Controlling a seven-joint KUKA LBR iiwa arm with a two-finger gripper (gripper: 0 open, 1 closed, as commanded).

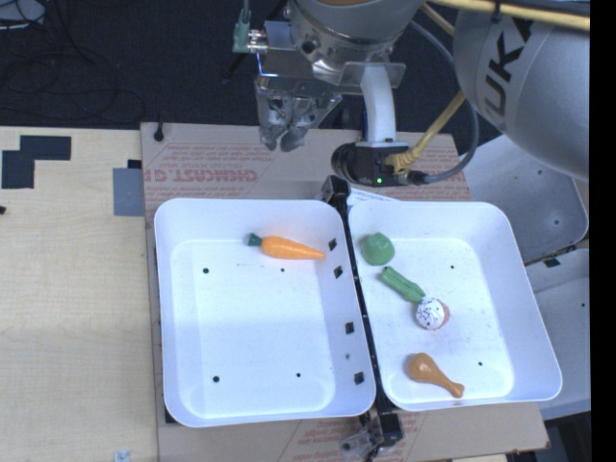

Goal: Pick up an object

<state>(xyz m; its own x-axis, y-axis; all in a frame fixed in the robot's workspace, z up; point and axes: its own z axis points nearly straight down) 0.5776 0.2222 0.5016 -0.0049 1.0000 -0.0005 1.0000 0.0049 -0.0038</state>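
An orange carrot with a green top lies near the back of the left bin. In the right bin lie a round green thing, a long green pod, a white speckled ball and an orange-brown drumstick. My gripper hangs high above the bench behind the left bin's back edge, with nothing seen between its fingers.
Brown cardboard lies under and behind the bins. A pale wooden bench top stretches to the left. The grey arm fills the upper right, above the right bin's far corner.
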